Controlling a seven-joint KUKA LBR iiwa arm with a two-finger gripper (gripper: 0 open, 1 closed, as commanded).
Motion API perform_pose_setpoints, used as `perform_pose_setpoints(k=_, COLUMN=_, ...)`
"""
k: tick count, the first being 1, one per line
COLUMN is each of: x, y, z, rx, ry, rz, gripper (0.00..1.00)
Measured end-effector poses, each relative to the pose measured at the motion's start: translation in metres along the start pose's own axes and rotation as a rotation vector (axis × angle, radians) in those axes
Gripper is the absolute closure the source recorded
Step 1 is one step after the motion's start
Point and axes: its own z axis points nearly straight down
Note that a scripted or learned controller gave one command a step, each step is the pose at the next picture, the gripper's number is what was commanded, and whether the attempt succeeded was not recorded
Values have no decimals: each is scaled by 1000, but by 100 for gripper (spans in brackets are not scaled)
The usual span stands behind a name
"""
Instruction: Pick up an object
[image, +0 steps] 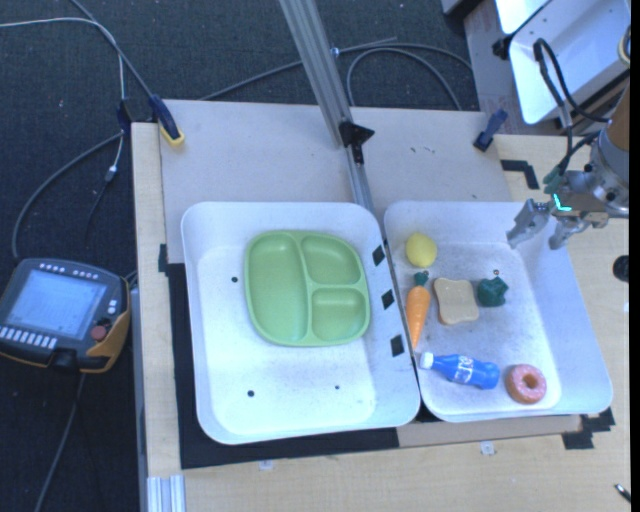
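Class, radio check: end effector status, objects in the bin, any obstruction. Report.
End effector open, holding nothing, at right bin's upper right edge. Lemon, carrot, bread, bottle, doughnut all in bin. Nothing blocking.

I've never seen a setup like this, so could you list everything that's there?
Bins: two, white, side by side on the bench.
Plate: one, green, divided, left bin.
Lemon: one, yellow, right bin.
Carrot: one, orange, right bin.
Bread slice: one, tan, right bin.
Green toy: one, dark green, right bin.
Bottle: one, blue, right bin.
Doughnut: one, pink, right bin.
Handheld screen: one, grey, floor at left.
Hand: one, grey, above right bin's far edge.
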Motion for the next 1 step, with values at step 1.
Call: perform_pose_setpoints(k=1, x=0, y=1, z=-1, rx=-3, ry=-1, rz=-1, gripper=0)
